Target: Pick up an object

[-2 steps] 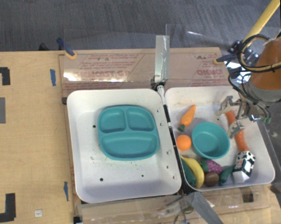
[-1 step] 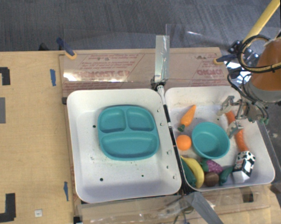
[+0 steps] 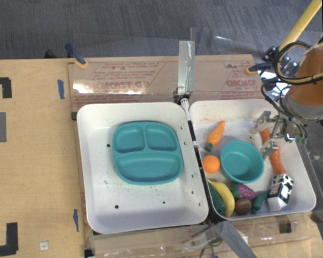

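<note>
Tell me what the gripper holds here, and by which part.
Cannot be told: the gripper sits over an orange carrot-like piece at the right bin's edge.

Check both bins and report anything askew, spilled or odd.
Nothing is spilled or broken. The teal divided plate lies flat in the left bin. In the right bin the toys crowd around the teal bowl; the banana lies against the divider.

orange band on the arm [image 3: 311, 84] near the wrist, grey housing under it, loops of black cable bunched on top, bit of blue in there too, shiny bare-metal gripper [image 3: 273, 132] with skinny silver fingers
</note>
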